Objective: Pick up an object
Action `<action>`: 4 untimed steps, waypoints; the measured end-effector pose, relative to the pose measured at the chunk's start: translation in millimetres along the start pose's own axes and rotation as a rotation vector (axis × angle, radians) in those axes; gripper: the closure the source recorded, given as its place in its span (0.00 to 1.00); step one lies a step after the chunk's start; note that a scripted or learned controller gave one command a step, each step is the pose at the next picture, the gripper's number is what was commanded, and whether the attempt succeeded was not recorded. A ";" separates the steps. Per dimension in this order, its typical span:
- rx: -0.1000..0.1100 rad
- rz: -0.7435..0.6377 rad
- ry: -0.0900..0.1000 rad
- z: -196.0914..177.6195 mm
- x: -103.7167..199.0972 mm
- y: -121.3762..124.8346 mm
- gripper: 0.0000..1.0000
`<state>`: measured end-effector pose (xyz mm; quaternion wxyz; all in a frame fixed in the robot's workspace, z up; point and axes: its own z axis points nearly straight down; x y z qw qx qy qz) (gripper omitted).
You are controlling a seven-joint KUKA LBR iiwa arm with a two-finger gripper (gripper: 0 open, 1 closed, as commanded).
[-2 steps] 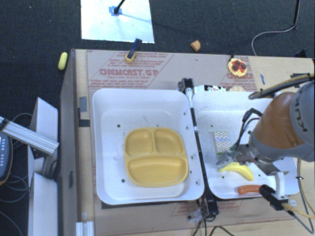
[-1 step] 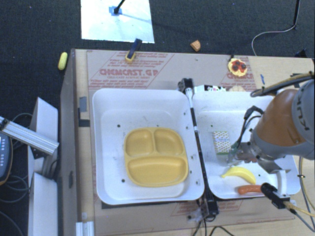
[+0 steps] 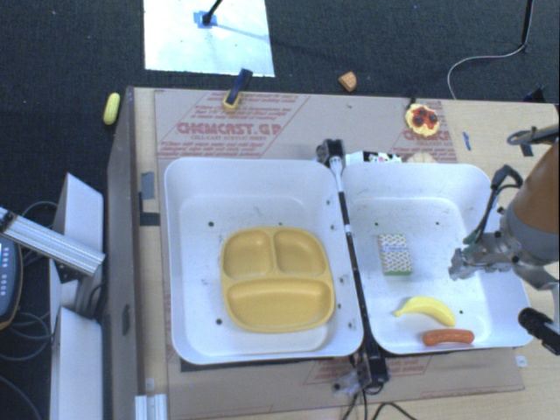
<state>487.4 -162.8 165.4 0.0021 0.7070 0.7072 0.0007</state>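
In the right bin (image 3: 437, 186) lie three things: a small green-and-white patterned box (image 3: 395, 255) near the middle, a yellow banana (image 3: 425, 309) in front of it, and an orange-red sausage (image 3: 448, 337) by the front wall. My gripper (image 3: 464, 264) hangs over the right part of this bin. It is to the right of the box and above and behind the banana. Nothing shows in its grasp. The grey arm (image 3: 529, 226) comes in from the right edge.
A yellow divided plate (image 3: 276, 278) lies in the left bin (image 3: 210, 191). A dark divider (image 3: 346, 234) runs between the bins. On the cardboard behind them sit a small pizza toy (image 3: 423, 118) and a yellow-and-blue tool (image 3: 235, 91).
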 end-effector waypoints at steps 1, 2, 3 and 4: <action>0.002 -0.004 0.003 -19.7 49.8 20.7 1.00; 0.002 -0.003 0.002 -19.6 49.1 20.5 0.00; 0.002 -0.003 0.002 81.3 73.1 58.2 0.00; 0.002 -0.004 0.002 71.1 72.9 58.4 1.00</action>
